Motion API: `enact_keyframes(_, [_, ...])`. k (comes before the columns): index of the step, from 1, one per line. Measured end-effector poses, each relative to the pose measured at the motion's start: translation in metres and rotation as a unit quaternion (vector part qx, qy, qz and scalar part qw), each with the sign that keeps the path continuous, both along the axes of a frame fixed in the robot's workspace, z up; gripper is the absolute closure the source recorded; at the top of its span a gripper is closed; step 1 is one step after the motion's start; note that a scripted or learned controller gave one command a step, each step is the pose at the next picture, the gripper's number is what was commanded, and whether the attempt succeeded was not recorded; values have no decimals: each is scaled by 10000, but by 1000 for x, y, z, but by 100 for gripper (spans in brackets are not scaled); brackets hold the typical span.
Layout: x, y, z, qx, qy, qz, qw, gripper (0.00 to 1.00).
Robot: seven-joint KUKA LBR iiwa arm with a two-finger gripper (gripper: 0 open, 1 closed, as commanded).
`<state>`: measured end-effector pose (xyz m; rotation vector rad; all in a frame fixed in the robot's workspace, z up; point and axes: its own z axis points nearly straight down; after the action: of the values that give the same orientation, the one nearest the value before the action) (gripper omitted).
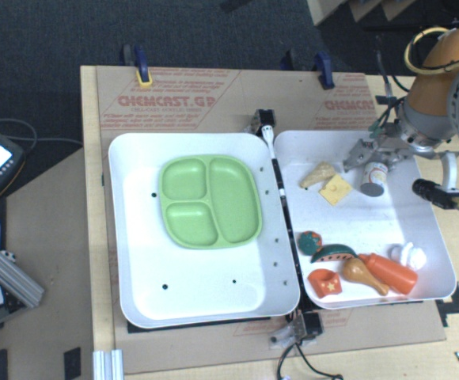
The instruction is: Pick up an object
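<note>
On the cardboard-topped bench (214,93), the arm's gripper (372,169), grip state unclear, hangs over the right bin (427,236) beside a flat yellow cheese wedge (335,189).

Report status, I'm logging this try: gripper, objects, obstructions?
Gripper low in right bin, nothing seen held. Yellow block beside it. Toy food along near wall, apart.
</note>
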<state>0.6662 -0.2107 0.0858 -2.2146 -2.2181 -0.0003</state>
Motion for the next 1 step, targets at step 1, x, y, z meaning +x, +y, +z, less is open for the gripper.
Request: enact_keyframes(1, [1, -1, 11, -28, -34, 5, 10000, 100])
